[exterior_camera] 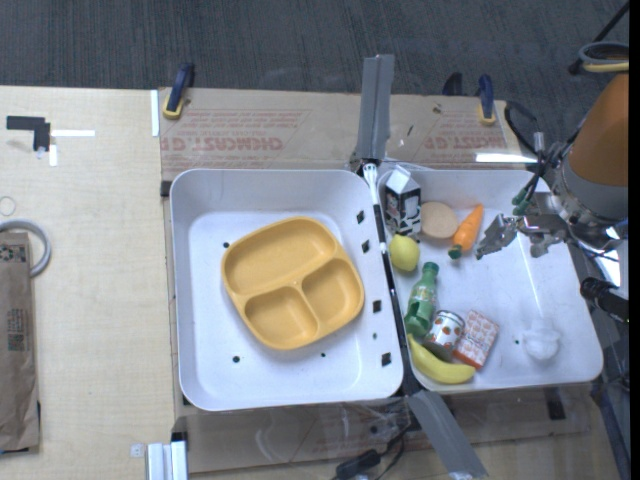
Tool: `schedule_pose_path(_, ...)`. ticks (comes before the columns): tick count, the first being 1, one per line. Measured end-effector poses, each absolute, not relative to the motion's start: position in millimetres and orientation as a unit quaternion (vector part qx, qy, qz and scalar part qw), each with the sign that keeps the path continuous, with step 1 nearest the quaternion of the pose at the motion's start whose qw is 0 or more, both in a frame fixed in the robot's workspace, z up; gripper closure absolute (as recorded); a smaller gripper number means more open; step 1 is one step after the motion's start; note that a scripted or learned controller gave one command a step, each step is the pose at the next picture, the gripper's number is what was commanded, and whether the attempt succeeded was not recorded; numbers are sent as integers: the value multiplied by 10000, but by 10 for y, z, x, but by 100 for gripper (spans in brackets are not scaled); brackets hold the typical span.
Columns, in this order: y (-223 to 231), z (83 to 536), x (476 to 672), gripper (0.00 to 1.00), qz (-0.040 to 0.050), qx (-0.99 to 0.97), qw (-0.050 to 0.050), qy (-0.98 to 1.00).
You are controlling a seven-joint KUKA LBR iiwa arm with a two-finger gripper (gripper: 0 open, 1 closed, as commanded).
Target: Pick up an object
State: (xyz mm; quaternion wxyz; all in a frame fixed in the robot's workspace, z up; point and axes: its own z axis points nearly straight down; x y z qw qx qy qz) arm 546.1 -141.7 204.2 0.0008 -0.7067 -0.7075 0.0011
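Note:
The right bin (560, 298) holds an orange carrot (467, 228), a black-and-white milk carton (402, 206), a round beige item (438, 220), a lemon (404, 253), a green bottle (423, 296), a small can (445, 328), a red packet (477, 338), a banana (440, 365) and a white crumpled object (541, 343). My gripper (514, 247) hangs over the bin's upper right part, just right of the carrot. It is open with nothing between its fingers. White bin floor shows beneath it.
The left bin (200, 268) holds a yellow divided plate (292, 282). A grey divider bar (377, 108) runs between the bins at the back. Cardboard (260, 128) with blue clamps lies behind both bins. Bare floor lies around the middle of the right bin.

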Motion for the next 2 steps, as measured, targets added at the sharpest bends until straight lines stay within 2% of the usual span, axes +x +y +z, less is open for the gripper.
schedule_pose_path(1, -1272, 919, 5870, 0, 2, -6663, -6, -7457)
schedule_pose_path(2, -1541, 919, 6291, 0, 2, -6580, -8, -7530)
